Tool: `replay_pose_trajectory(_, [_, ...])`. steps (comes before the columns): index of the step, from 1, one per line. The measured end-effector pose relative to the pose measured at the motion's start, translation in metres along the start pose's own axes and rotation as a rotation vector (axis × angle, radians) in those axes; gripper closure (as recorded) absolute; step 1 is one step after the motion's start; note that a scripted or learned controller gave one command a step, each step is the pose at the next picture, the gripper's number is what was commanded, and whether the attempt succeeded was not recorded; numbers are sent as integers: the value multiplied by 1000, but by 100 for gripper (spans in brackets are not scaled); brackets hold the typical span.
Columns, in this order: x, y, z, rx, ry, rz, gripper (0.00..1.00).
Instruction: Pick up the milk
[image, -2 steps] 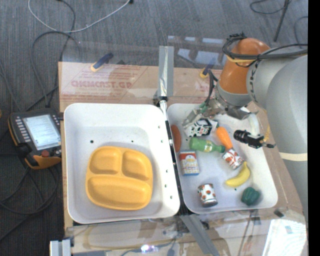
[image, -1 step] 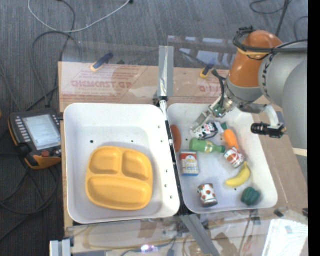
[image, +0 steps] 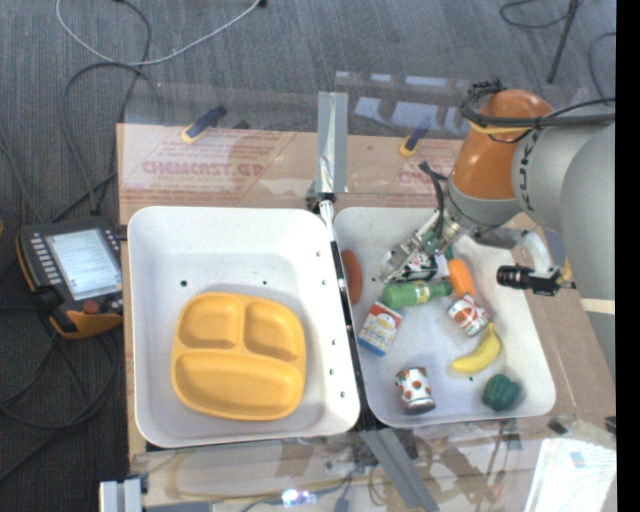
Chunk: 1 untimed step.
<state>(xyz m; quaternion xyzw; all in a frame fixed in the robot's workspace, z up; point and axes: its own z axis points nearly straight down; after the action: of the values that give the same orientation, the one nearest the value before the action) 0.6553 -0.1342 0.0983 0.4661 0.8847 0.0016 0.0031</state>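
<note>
The end effector (image: 415, 255) hangs low in the right white bin (image: 540, 395), just above a green plastic bottle (image: 415, 294). The small blue-and-red milk carton (image: 380, 328) lies just below that bottle, beside a yellow banana (image: 478, 354).

1. Cardboard sheet (image: 200, 170) behind the left bin: faint red print, mirrored or upside down, not legible.
2. Milk carton (image: 380, 328): label print too small to read.
3. Cans (image: 415, 389): patterned labels, no readable text.
</note>
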Motion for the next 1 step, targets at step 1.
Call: replay_pose_trajectory(1, [1,3,-11,-6,1,-1,100])
